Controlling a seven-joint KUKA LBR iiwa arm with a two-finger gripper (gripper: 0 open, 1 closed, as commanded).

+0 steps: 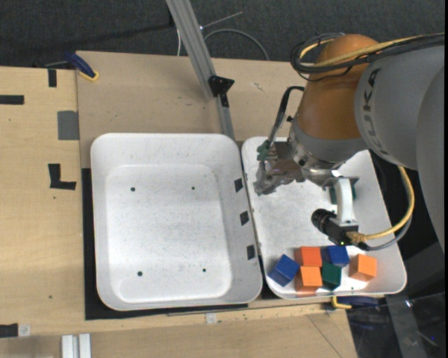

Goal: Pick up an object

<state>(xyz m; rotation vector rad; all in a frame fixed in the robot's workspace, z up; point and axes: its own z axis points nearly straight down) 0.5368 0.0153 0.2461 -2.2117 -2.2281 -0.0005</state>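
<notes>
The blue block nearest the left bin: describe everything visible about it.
The blue block is a small cube with a matte, evenly coloured surface, turned so a corner faces the camera. It lies on the floor of the right bin, close to that bin's near left corner. It is the leftmost of the cluster, beside an orange block; whether they touch cannot be told. The gripper is farther back in the bin, well apart from it.

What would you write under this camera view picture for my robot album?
Robot arm's gripper hovers over the right bin, away from the colored blocks clustered at its near end.
</notes>
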